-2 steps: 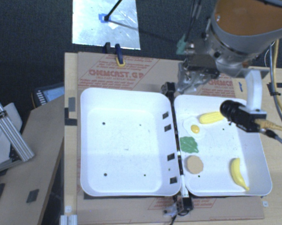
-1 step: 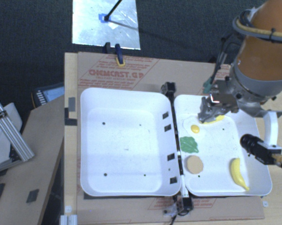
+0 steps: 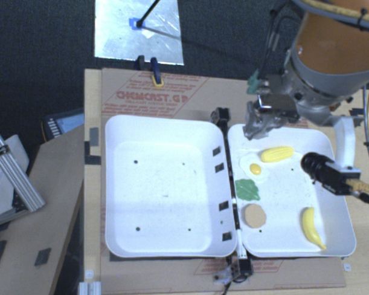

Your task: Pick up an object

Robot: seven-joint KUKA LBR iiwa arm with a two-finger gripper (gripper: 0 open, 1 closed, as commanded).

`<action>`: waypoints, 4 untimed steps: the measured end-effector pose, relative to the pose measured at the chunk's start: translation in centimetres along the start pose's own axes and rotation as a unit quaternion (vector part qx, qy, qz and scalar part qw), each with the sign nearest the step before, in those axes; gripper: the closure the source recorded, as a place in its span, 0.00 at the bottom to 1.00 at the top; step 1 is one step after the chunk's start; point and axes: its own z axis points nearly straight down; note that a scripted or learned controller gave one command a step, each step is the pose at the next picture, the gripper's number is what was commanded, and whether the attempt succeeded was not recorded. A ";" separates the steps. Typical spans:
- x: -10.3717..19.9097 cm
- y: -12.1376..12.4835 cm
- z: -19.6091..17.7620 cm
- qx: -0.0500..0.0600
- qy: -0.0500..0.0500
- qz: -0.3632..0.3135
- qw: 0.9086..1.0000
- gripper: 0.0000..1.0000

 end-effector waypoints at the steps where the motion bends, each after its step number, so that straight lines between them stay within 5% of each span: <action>1: 3.3 0.0 1.8 0.004 -0.001 0.001 1.000 1.00; 2: 8.1 0.0 -1.0 0.002 0.000 0.000 1.000 1.00; 3: 7.8 0.0 -0.8 0.003 -0.001 0.002 1.000 0.00; 4: 7.9 0.1 -2.0 0.002 0.000 0.000 1.000 1.00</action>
